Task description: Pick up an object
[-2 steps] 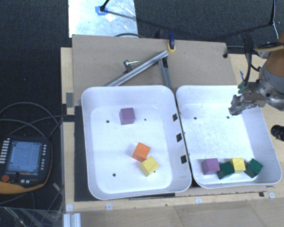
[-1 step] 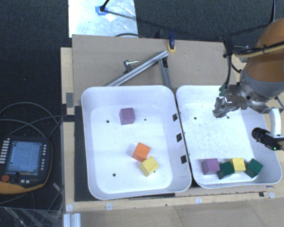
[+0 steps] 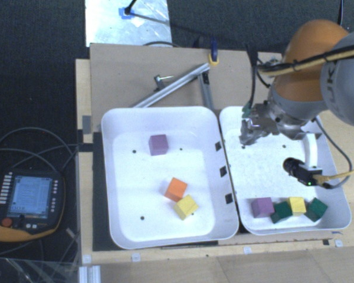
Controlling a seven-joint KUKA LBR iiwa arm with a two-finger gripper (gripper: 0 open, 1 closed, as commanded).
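My gripper [image 3: 248, 135] hangs over the back left part of the right bin [image 3: 336, 175], under the grey arm and its orange band. Nothing shows between its fingers. In the left bin [image 3: 115, 158] lie a purple cube [image 3: 159, 144] near the back, an orange cube [image 3: 176, 188] in the middle and a yellow cube [image 3: 186, 207] just in front of it. Along the front wall of the right bin sit a purple cube [image 3: 262, 207], a dark green block [image 3: 279, 211], a yellow cube [image 3: 297, 205] and another green block [image 3: 315, 209].
A metal rod [image 3: 174, 85] lies slanted on the cardboard behind the left bin. A teach pendant [image 3: 26, 202] with cables rests on the floor at the left. A small black camera on a cable [image 3: 298, 170] hangs over the right bin.
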